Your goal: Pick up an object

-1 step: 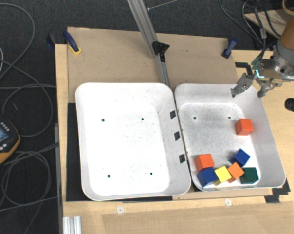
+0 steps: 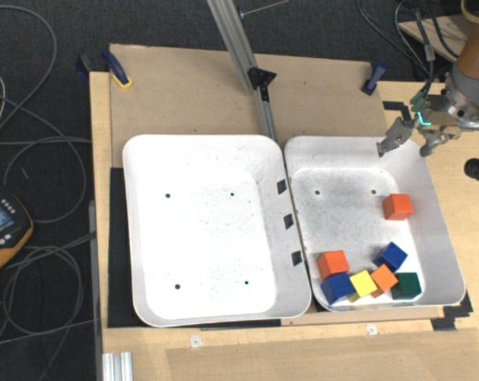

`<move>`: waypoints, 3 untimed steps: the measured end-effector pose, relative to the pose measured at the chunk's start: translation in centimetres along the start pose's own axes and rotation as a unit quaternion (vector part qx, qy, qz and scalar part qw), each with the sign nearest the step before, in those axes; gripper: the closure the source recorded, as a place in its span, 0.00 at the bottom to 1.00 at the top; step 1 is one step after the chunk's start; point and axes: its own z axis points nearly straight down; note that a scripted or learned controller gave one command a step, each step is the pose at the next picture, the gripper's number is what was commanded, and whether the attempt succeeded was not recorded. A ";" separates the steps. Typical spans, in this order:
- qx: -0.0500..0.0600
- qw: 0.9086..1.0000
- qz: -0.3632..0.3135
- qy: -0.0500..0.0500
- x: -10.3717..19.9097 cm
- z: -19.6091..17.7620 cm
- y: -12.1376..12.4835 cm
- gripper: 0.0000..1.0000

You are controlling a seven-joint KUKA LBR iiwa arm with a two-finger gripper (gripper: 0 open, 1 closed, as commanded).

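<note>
The right bin (image 2: 342,177) holds several small blocks. An orange block (image 2: 398,206) lies alone near its right wall. Clustered at the front are an orange block (image 2: 332,263), two blue blocks (image 2: 338,287) (image 2: 392,255), a yellow block (image 2: 362,283), a small orange block (image 2: 384,278) and a dark green block (image 2: 408,285). My gripper (image 2: 409,143) hangs above the bin's far right corner, open, with nothing between its fingers. It stands well behind the lone orange block.
The left bin (image 2: 200,221) sits beside the right one. A slanted metal bar (image 2: 239,46) runs down to the gap between the bins. Blue clamps (image 2: 117,68) (image 2: 373,78) grip the board's back corners. Cables and a handheld device (image 2: 1,225) lie at left.
</note>
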 end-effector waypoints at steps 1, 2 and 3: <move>0.003 1.000 0.000 0.001 0.8 6.0 0.3 0.00; 0.003 1.000 0.000 0.001 0.9 12.3 0.4 0.00; 0.002 1.000 0.000 0.000 1.0 14.7 0.4 0.00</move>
